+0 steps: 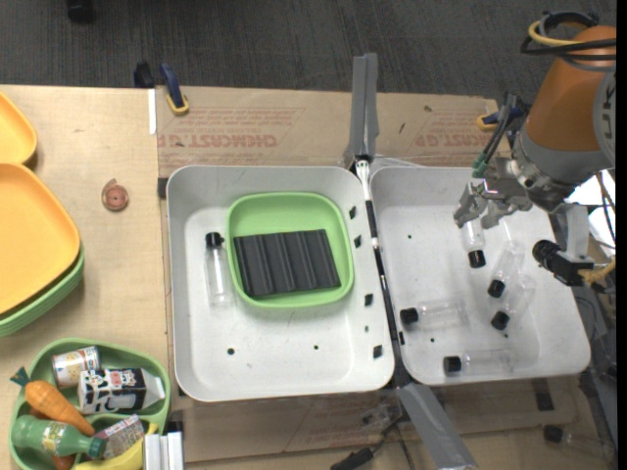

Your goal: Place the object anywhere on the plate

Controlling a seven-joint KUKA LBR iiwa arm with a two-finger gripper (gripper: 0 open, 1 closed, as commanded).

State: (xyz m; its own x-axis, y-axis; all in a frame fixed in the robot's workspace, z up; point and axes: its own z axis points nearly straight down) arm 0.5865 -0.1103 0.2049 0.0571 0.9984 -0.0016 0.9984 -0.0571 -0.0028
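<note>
A green plate [289, 213] sits in the left bin [284, 360], with a dark ribbed slab [290, 261] lying on it. A clear vial with a black cap [214, 260] lies in that bin just left of the plate. My gripper [477, 217] hangs over the upper part of the right bin [549, 360], well to the right of the plate. It is shut on the top of another clear vial [475, 241], which hangs cap down between the fingers.
Several more clear black-capped vials lie loose in the right bin, such as one [436, 313] near its left wall and one [480, 362] at the front. Yellow plates [34, 243] and a bowl of toy food [88, 404] stand on the bench at the left.
</note>
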